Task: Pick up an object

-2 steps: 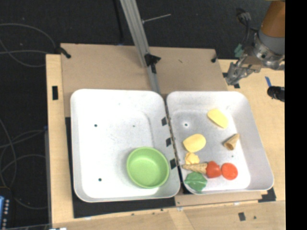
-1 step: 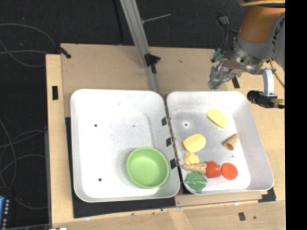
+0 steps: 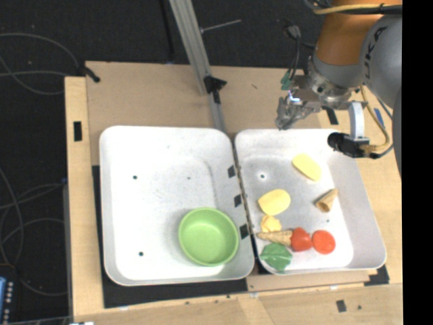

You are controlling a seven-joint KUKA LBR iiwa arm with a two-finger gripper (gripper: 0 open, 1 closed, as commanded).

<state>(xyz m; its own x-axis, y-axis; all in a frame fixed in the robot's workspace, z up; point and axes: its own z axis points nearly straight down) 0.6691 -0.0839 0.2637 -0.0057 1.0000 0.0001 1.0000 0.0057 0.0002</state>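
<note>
Camera view, nearest items first. Green bowl (image 3: 208,235): upright, in the near right corner of the left bin (image 3: 135,161), close to the wall it shares with the neighbouring bin.

Right bin (image 3: 362,208), contents grouped along its near and middle parts:
- Green leafy piece (image 3: 276,256), at the near left corner, touching the bin's front wall.
- Cone-shaped tan piece (image 3: 274,235), lying on its side just behind the green piece, its tip pointing toward the dividing wall.
- Two red round pieces, one (image 3: 302,240) touching the wide end of the cone, the other (image 3: 324,242) just beside it to the right.
- Small yellow piece (image 3: 270,223), just behind the cone.
- Larger yellow oval piece (image 3: 274,201), touching the small one from behind.
- Small tan cone (image 3: 326,200), apart to the right, near the middle of the bin.
- Pale yellow oval piece (image 3: 306,167), farther back, lying alone.

Gripper (image 3: 287,119): hangs above the far left corner of the right bin, at its rim, well apart from every object. Whether its claw is spread or closed cannot be told; nothing is seen in it.

A metal post (image 3: 193,42) rises slantwise behind the bins.
</note>
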